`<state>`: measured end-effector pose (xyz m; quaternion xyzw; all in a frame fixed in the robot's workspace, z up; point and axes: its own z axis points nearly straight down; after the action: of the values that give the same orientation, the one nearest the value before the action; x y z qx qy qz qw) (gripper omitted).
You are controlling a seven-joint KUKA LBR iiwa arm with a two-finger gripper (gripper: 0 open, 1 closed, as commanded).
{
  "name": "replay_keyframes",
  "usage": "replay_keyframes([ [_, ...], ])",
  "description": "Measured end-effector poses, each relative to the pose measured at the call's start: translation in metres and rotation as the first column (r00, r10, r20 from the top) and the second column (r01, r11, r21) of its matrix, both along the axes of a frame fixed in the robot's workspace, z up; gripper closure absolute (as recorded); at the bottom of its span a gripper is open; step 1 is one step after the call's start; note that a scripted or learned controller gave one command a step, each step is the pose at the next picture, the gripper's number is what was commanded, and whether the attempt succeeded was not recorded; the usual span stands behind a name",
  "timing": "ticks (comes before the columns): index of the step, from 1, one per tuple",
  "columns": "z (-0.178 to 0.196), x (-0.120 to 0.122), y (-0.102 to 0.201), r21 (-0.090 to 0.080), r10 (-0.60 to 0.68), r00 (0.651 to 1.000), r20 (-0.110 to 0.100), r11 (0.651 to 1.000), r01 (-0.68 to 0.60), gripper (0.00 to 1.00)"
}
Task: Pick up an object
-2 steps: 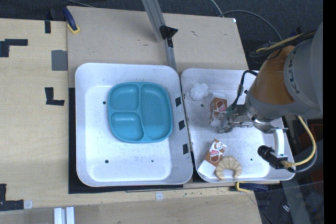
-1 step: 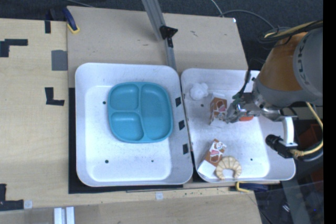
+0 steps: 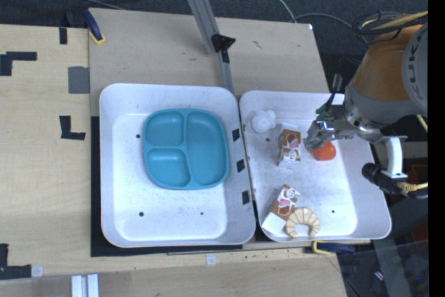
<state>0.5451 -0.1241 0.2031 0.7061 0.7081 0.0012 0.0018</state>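
Gripper (image 3: 321,135) low in the right bin (image 3: 348,219), right at the orange-red object (image 3: 325,151), apparently touching its upper left edge. Too small and dark to tell how the gripper is set or whether anything is truly caught. Object sitting on the bin floor near the right wall, partly under the wrist.

Risk from here, as a judgement: contact looks off-centre, so a close could clip just the rim of that round, smooth-looking piece and squirt it sideways toward the wall. Could also lift away with nothing. Small brown-and-white carton (image 3: 289,147) just to the left, near enough to get nudged by a sideways sweep.

Elsewhere in the right bin: a pale crumpled white lump (image 3: 263,122) toward the back left corner, a second brown-and-white packet (image 3: 285,202) toward the front, and a croissant-shaped toy (image 3: 303,222) just beside it, against the front rim.

Left bin (image 3: 118,205) carrying a blue divided plate (image 3: 185,149), three compartments, nothing visible in them. Both bins side by side on the table (image 3: 139,45), rims touching along the middle.
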Motion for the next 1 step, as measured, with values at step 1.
replay_keyframes([
  [1,0.0353,0.0009,0.0003,0.000,-0.001,1.000,-0.001,1.000,0.001,1.00],
])
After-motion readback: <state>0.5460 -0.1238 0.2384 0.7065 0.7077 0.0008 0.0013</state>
